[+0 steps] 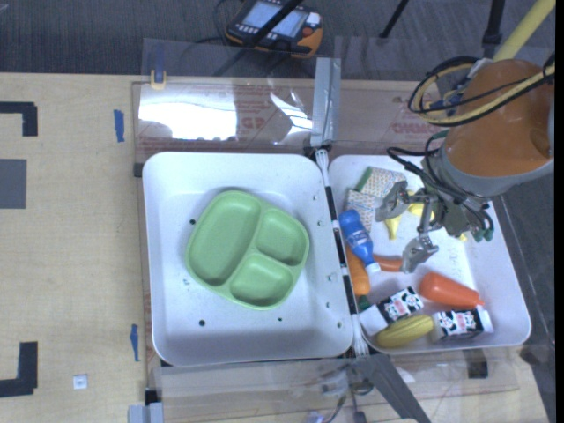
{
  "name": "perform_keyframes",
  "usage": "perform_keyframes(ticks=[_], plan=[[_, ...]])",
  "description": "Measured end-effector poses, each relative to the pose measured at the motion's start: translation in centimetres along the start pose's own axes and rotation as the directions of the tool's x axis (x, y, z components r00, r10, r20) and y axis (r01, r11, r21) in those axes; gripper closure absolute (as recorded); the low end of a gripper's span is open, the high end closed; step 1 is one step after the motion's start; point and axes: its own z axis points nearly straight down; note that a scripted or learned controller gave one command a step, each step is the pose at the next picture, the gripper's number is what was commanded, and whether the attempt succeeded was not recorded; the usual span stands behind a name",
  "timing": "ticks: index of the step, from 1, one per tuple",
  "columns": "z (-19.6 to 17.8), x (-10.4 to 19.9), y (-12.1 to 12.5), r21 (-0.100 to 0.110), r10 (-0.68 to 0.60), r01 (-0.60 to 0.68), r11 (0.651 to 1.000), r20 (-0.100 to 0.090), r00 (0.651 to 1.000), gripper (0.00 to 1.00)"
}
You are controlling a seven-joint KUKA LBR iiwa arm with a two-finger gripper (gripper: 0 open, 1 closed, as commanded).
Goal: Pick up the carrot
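The carrot (450, 289), a stubby orange cone, lies in the right bin (509, 282) towards its front right, pointing right. My gripper (405, 229) hangs over the middle of that bin, up and to the left of the carrot and apart from it. Its two grey fingers (418, 253) stand spread, open, and the nearer one ends just above the carrot's thick end. A small yellow piece (392, 226) shows below, between the fingers, and is not gripped.
Around the carrot lie two cow-print cartons (404, 305) (461, 322), a yellow fruit (405, 330), a blue bottle (354, 230), an orange tube (359, 274) and a patterned packet (379, 183). The left bin (167, 263) holds a green divided plate (248, 248).
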Motion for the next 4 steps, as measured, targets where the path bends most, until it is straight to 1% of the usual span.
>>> perform_keyframes(ticks=[1,2,3,4], plan=[[0.1,7.9,-3.5,0.000,-0.026,0.026,1.000,-0.005,1.000,0.00],[-2.2,6.1,-10.2,0.002,0.071,-0.071,0.997,0.000,0.997,0.00],[2.9,10.2,-13.0,-0.003,-0.433,0.433,0.902,-0.004,0.901,0.00],[4.8,10.1,-13.0,-0.004,-0.448,0.448,0.894,-0.003,0.894,0.00]])
